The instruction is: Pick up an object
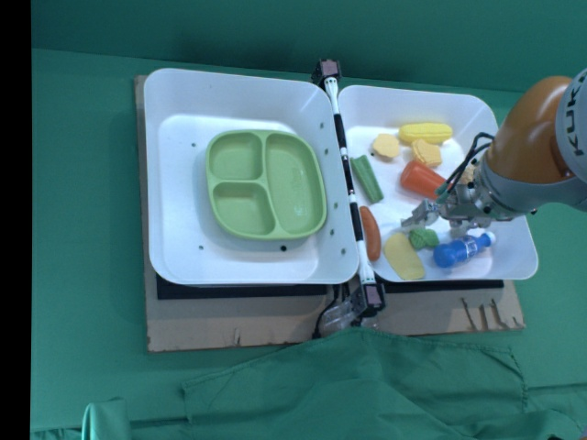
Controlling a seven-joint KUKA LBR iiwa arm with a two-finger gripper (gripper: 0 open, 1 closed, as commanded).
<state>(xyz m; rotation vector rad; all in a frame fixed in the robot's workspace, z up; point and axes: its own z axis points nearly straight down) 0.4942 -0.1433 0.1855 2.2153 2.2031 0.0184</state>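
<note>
Small green plastic toy [423, 238] lies at five o'clock in the right white bin [514, 262], just beside our two-finger gripper [431, 214] — fingers spread, gripping nothing. We judge the pick not yet made — closing and lifting remain.

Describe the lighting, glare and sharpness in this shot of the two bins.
Camera view: even, soft light with faint shadows; mild glare on the left bin's white rim and a sheen on the green plate; toys in the right bin are fairly sharp, while the pincer looks slightly soft against the clutter.
</note>
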